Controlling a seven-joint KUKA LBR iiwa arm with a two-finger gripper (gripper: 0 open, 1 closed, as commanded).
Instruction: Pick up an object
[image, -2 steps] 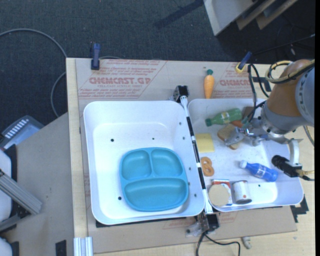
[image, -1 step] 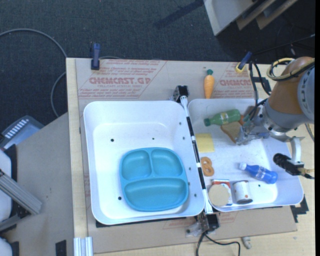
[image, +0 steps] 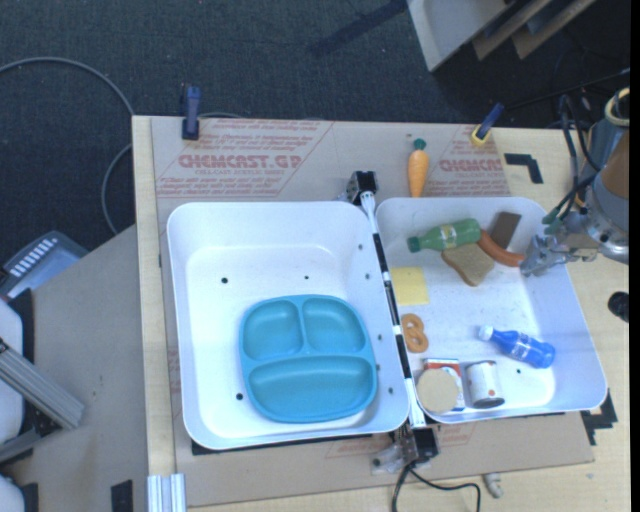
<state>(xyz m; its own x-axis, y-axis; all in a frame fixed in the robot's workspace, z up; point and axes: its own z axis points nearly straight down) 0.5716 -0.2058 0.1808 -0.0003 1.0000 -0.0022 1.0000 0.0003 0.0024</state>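
A smooth blue plastic plate (image: 308, 357) with three hollows is lying in the left bin (image: 200, 245). The right bin (image: 575, 330) is holding a green bottle (image: 445, 237), blue bottle (image: 518, 346), yellow square (image: 410, 285) and pretzel (image: 412, 332). The claw (image: 548, 252) is hovering at its right rim; I cannot tell its grip.

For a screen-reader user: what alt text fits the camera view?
A gripper hovers at the right bin's right edge; that bin holds a green bottle, blue bottle, pretzel and yellow square. The left bin holds a blue divided plate.
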